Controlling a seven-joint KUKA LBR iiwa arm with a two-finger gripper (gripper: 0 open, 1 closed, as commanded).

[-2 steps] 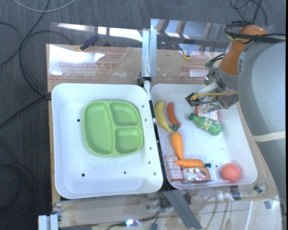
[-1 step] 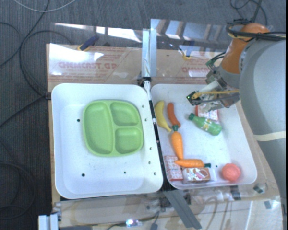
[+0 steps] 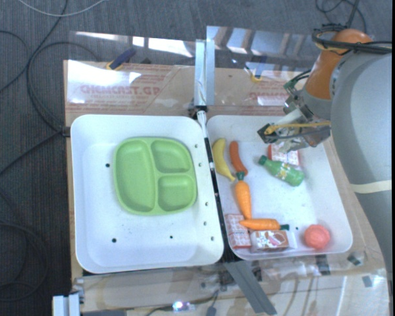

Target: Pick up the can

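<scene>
A red-and-white can (image 3: 284,155) lies near the back of the right bin (image 3: 329,196), partly covered by the gripper. The gripper (image 3: 291,139) hangs just above the can's far end, reaching in from the right. A green bottle (image 3: 284,171) lies right in front of the can, touching or nearly touching it. I see nothing held in the gripper.
The right bin also holds a banana (image 3: 221,158), a red sausage (image 3: 237,158), two carrots (image 3: 243,198) (image 3: 259,224), a red-and-white carton (image 3: 270,240) and a red ball (image 3: 317,237). A green divided plate (image 3: 155,175) sits in the left bin (image 3: 92,229).
</scene>
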